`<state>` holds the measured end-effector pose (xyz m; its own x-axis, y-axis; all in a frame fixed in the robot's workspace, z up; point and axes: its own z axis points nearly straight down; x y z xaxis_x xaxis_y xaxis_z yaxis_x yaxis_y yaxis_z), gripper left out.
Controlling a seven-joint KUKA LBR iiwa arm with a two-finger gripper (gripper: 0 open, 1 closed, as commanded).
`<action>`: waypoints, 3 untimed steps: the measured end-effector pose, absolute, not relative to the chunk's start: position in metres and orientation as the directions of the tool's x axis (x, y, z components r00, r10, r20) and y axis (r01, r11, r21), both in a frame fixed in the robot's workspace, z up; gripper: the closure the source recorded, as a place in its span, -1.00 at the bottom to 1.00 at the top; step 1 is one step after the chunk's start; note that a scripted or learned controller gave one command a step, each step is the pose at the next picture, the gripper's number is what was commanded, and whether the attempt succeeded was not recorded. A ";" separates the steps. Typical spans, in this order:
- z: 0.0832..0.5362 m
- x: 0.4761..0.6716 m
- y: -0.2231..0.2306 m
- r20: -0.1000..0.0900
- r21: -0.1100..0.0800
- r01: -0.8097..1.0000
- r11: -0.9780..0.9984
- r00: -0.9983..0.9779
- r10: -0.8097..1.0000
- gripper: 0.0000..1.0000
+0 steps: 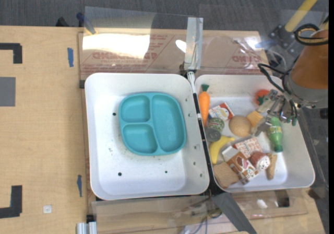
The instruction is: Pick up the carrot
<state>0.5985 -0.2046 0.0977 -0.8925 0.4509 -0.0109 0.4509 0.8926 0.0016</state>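
The carrot (203, 105) lies in the right bin (302, 167), hard against that bin's left wall near its upper left corner. It runs almost straight up and down the frame, green top toward the upper edge and orange body below. Just right of it sits a small printed packet (222, 111), and below it a round grey tin (213, 133) and a banana (220, 147).

The arm enters at the upper right of the frame, its orange band (311, 66) above the bin's right side. The tool (276, 110) hangs over the right part of that bin, well apart from the carrot, among a green bottle (275, 138), a yellow block (254, 118) and a tan rounded item (240, 126). Whether it is open or closed cannot be told; nothing is plainly gripped.

The left bin (99, 175) holds a teal divided plate (153, 123) near its middle. Both bins rest on the surface (36, 139), which is pale wood at the left of the frame.
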 end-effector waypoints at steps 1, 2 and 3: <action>0.088 0.614 -0.163 -0.009 0.003 0.439 0.899 -0.898 0.439 -1.00; 0.102 0.616 -0.164 -0.020 0.005 0.439 0.899 -0.898 0.439 1.00; 0.250 0.636 -0.133 -0.018 0.002 0.259 0.966 -0.966 0.259 1.00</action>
